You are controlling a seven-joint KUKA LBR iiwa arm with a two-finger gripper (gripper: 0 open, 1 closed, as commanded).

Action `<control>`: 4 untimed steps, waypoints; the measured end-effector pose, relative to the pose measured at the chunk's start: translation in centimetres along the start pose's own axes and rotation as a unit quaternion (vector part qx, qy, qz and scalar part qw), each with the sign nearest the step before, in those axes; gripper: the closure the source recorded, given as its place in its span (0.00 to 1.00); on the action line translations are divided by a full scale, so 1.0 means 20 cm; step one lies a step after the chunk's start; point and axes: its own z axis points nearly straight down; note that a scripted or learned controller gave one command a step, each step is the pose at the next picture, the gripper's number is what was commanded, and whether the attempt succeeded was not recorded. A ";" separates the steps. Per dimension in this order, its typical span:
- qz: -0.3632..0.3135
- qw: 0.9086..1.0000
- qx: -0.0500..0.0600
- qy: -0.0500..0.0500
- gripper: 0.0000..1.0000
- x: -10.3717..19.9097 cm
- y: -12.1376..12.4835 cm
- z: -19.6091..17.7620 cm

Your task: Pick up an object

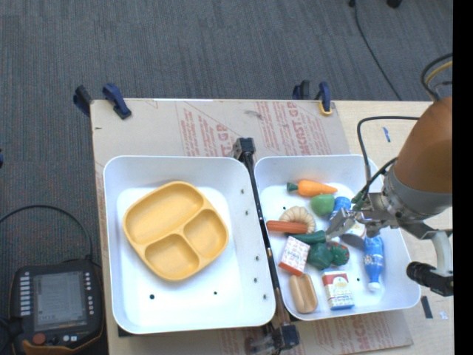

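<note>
Jaws lowered over the right bin's toy food

In the right bin point(336, 170), the jaws point(341, 224) are seen slightly parted, gripping nothing, above the green toy vegetable point(328, 254); they should be centred over it before closing.

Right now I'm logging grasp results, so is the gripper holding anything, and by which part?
It cannot be told. The gripper is low in the right bin, over the green toy beside the blue bottle, with nothing visibly between its fingers.
</note>
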 end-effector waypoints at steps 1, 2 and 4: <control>0.001 1.000 -0.004 -0.001 0.00 -0.03 0.33 0.60; 0.002 1.000 -0.002 0.000 1.00 -0.03 0.33 0.56; 0.001 1.000 0.005 0.001 0.00 0.14 0.70 0.67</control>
